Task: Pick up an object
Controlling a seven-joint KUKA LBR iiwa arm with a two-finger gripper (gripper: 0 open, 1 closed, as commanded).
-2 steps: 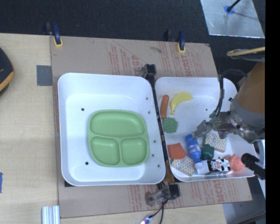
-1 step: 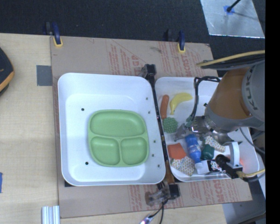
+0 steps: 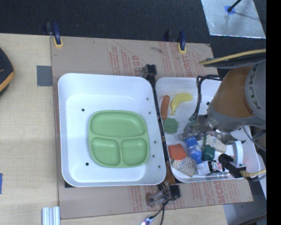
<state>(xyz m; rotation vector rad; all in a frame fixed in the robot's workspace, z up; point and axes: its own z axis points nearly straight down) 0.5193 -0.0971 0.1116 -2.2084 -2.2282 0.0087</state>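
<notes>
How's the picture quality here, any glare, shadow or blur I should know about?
Camera view: soft overall, small items in the right bin lack crisp edges; the left bin is bright, nearly washed out around the green tray; the arm shades the right bin beneath it, so the end effector is hard to read.

The end effector (image 3: 195,128) is low inside the right bin (image 3: 178,84), under the grey arm with the orange band (image 3: 232,97). Just below it lie a blue bottle (image 3: 194,150) and a dark green piece (image 3: 208,152). To its left is a green bumpy ball (image 3: 170,125), and further up-left a carrot (image 3: 165,107) and a banana (image 3: 180,100). Down-left of it lies an orange block (image 3: 177,151). Far to its left, the left bin (image 3: 72,125) holds a green divided plate (image 3: 118,138).
</notes>
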